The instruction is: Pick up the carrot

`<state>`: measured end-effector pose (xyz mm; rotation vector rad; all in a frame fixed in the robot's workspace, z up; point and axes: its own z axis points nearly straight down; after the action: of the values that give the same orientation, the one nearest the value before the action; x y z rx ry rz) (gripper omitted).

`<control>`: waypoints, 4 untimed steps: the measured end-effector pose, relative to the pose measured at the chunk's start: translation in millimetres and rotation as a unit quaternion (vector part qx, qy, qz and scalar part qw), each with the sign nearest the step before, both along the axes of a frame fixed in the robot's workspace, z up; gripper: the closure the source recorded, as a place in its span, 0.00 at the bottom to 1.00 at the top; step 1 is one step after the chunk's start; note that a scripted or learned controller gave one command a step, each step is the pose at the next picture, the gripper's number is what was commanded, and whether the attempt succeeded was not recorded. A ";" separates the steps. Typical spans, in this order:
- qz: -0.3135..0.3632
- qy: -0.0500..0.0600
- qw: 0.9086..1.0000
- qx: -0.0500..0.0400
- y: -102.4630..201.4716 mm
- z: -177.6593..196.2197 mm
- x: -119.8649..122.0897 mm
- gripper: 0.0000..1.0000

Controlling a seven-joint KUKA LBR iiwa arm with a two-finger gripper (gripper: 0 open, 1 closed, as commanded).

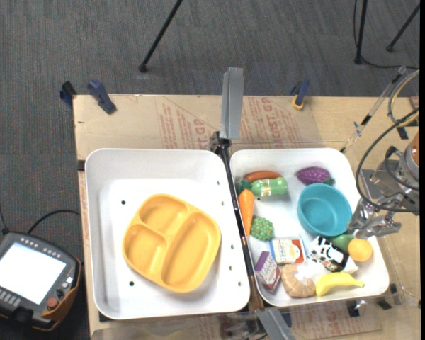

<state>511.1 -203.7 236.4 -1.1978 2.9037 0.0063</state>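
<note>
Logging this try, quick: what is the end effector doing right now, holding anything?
End effector: at the right bin's right edge, nothing seen in it; open or shut cannot be told. Carrot lies apart.

Red print on the cardboard sheet [269,115], upside down, unreadable

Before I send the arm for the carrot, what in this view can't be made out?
- Gripper: in the camera view, small and blurred at the right bin's rim; its state is unreadable.
- Arm: cut off by the right edge.
- Carrot: lies against the bin's left wall, so whether there is clearance on that side is unclear.
- Small cartons: labels too small to read.
- Green item by the blue bowl: partly hidden.
</note>
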 end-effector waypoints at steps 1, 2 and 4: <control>0.243 -0.001 0.970 0.001 -5.2 -20.7 17.2 1.00; 0.503 -0.003 0.864 0.001 2.9 33.4 -3.8 1.00; 0.797 -0.004 0.604 0.002 23.7 3.5 10.9 1.00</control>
<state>521.9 -180.0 239.9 -3.0322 0.7992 0.0047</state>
